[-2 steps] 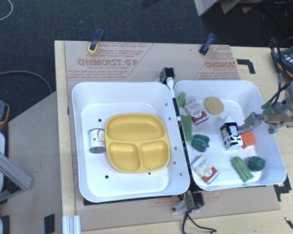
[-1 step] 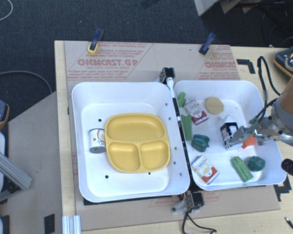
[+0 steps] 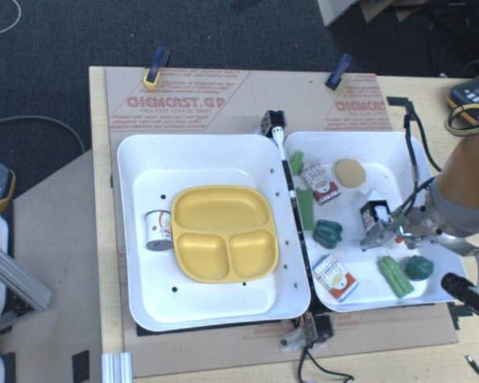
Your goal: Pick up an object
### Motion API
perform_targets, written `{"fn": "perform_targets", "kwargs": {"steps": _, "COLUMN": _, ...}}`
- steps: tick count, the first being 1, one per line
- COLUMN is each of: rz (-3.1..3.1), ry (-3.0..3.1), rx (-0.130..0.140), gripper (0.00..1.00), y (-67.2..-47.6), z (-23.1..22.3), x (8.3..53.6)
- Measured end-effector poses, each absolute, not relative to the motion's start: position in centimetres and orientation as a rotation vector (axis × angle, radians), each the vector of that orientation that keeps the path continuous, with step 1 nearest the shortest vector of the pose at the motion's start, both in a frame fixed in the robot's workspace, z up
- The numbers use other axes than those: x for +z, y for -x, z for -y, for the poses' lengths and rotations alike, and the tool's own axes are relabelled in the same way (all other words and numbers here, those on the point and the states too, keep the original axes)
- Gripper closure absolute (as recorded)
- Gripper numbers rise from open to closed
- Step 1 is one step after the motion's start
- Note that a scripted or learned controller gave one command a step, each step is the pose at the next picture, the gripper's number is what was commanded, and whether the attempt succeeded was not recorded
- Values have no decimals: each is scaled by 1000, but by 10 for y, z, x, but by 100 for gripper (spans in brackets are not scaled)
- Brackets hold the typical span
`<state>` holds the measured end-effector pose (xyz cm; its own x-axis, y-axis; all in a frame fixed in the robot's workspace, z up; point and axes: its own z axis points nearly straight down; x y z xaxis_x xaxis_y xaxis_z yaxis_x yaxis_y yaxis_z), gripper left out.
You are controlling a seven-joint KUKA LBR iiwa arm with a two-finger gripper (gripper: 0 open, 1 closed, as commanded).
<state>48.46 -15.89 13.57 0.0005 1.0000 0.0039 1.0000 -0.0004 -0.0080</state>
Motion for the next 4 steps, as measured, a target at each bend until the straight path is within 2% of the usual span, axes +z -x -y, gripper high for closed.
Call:
{"fn": "perform_targets", "kwargs": {"steps": 1, "rz": 2214, "ry": 2217, "rx": 4, "gripper": 0, "y": -483, "z": 158, "x": 82}}
{"fn": "perform_targets", "kwargs": {"steps": 2, "rz": 2219, "ry": 2223, "rx": 2, "gripper": 100, "y": -484, "z": 159, "x": 95}}
{"fn": "perform_targets", "kwargs": {"steps": 4, "rz": 2228, "ry": 2225, "rx": -4, "gripper": 100, "y": -496, "z": 157, "x": 209}}
